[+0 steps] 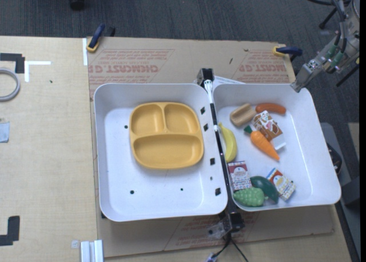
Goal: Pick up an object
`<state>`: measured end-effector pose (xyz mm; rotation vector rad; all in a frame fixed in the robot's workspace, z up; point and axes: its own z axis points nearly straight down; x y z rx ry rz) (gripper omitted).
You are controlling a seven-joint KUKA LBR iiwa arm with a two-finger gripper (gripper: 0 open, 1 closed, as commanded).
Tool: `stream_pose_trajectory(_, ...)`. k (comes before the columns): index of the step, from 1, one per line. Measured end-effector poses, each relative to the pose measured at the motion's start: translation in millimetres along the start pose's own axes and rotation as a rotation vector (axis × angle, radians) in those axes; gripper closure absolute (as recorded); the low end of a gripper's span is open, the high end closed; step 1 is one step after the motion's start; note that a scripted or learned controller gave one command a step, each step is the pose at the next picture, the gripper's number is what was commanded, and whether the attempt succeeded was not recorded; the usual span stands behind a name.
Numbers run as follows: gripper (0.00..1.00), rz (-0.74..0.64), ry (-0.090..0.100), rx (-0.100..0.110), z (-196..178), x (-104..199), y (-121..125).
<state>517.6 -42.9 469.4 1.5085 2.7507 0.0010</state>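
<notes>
Two glossy white bins (114,198) sit on the counter, far left and below the pincer (298,83), which hangs over the right bin's top corner; its opening cannot be told. Left: a yellow divided plate (167,135). Right: banana (230,143), carrot (264,143), sausage (270,108), small cartons.

Glossy plastic bins (114,198) — matt cardboard (131,63) beneath

A slim grey metal two-finger gripper (298,82) ends the robot, its pale boxy wrist block carrying small green markings, with thin dark cables looping beside lighter grey housing above.
</notes>
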Motion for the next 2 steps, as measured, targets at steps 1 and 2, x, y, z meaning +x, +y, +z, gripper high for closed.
stream_pose_trajectory(1, 1.00, -0.010, 0.002, 0.002, 104.4, 18.4, -20.1)
stream_pose_trajectory(2, 1.00, -0.215, 0.002, 0.001, 176.0, 38.2, -22.7)
